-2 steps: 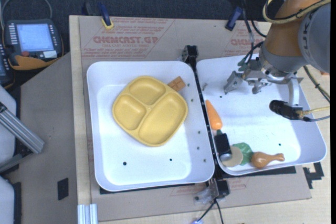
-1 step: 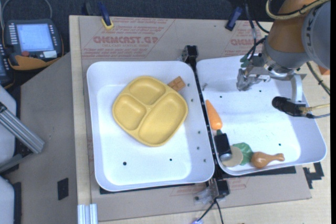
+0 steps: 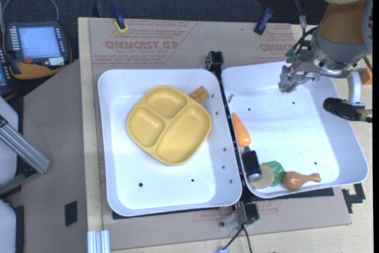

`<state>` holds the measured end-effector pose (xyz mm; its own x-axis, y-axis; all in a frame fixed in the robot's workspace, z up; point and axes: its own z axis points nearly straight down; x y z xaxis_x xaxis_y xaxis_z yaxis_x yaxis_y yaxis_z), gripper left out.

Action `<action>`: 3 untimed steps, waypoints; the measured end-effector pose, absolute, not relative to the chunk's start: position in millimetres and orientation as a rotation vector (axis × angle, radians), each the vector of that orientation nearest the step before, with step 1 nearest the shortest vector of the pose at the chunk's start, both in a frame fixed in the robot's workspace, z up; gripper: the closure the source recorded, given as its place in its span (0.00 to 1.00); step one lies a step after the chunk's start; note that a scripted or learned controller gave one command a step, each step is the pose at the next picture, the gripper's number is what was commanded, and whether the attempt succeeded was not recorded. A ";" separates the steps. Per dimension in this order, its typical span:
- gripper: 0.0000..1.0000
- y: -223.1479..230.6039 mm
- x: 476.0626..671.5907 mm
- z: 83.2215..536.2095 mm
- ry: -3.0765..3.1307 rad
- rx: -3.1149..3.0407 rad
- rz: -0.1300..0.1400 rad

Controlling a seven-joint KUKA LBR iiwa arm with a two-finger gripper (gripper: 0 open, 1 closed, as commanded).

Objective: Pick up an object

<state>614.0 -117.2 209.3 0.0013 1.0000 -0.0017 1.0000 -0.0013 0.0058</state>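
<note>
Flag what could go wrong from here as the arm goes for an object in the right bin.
1. The gripper sits near the right bin's far wall, well away from the objects, so closing there would likely grab nothing.
2. The carrot lies against the divider wall, leaving little room beside it.
3. The black block, green piece and toy drumstick crowd one corner; a grasp could nudge neighbours or slip.

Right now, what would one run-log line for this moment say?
end effector: above right bin, far side, holding nothing | carrot, drumstick: near side, untouched | yellow plate: left bin
</note>
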 end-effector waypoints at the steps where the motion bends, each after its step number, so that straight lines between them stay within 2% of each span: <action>1: 1.00 -117.3 614.6 216.4 2.219 2.220 0.002; 2: 1.00 -61.5 609.0 209.4 2.229 2.218 -0.001; 3: 1.00 -10.1 586.9 214.1 2.231 2.218 -0.001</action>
<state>586.9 -10.1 214.1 -0.0056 1.0000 0.0026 1.0000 0.0056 -0.0032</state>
